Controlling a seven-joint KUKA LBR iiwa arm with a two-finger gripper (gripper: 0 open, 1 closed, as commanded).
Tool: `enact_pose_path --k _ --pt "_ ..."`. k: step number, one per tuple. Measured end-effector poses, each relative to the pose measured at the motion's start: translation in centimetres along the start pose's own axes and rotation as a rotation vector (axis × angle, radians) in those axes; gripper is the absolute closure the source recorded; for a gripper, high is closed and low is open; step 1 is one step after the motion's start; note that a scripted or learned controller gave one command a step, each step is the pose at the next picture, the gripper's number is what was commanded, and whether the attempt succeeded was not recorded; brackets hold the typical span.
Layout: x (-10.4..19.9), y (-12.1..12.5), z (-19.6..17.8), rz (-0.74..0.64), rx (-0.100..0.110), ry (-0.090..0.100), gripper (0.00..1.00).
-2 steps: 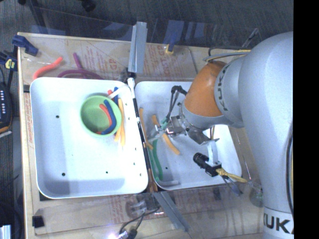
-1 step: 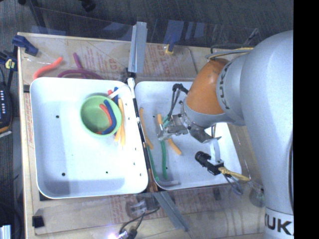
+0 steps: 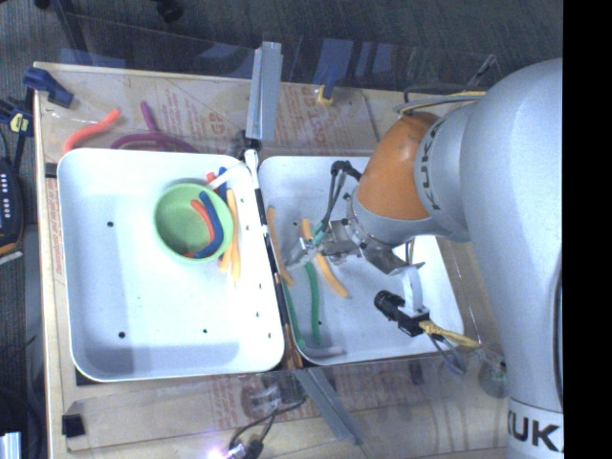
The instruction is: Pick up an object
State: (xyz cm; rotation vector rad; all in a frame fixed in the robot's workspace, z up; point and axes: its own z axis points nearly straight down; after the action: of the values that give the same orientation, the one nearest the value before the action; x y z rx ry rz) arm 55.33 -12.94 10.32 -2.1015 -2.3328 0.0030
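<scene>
From my station I saw the arm (image 3: pixel 497 208) reaching in from the right of the green bowl (image 3: pixel 194 221), bent steeply down over the right bin (image 3: pixel 368 338). Its orange band (image 3: pixel 397 175) sat well to the right of the bowl, about level with the bowl's upper rim. Below the band the wrist angled down and back toward the bowl, and the hand (image 3: pixel 314 248) was low inside the right bin, to the bowl's right and slightly lower.

Wrist and clutter crowded the hand, so I could not tell how far open it was or whether it had hold of anything.

An orange stick (image 3: pixel 332 275) lay slanted just beside the hand, on the side away from the bowl. A green tube (image 3: pixel 313 299) ran from under the hand toward the near edge of the right bin, lower right of the bowl.

The bowl itself sat in the left bin (image 3: pixel 96 285) and held a red curved piece (image 3: pixel 204 212). Orange sticks (image 3: pixel 232 242) leaned at its right rim. A purple hose (image 3: pixel 153 142) lay on the surface (image 3: pixel 172 400) above and left of the bowl.
</scene>
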Motion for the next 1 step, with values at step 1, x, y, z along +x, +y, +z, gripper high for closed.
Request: enact_pose_path --k 1 --pt "0.0 0.04 -0.96 -0.003 0.001 0.0 1.0"
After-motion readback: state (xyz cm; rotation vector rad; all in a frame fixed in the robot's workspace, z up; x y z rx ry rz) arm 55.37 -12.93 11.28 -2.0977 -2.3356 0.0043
